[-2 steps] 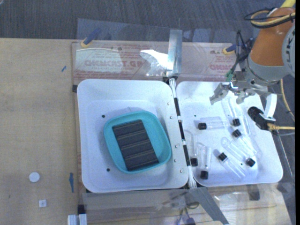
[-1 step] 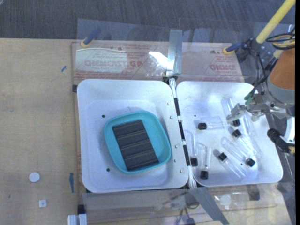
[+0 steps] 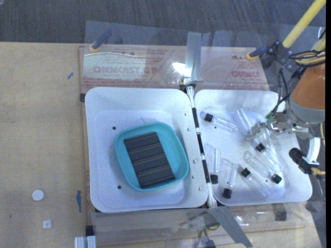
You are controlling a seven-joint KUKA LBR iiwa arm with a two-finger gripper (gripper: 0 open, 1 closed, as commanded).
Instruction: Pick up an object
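Jaws (image 3: 261,133) low over clear vials (image 3: 258,159) in right bin (image 3: 243,198), near table right edge; spread or pinching, I cannot tell. I aim one single vial, lift slow.

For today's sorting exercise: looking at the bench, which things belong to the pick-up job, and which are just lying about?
Part of the job:
- hand, over the right bin
- clear vials with black caps scattered in that bin

Just lying about:
- teal tray holding a dark ribbed block, in the left bin
- white disc on the bench
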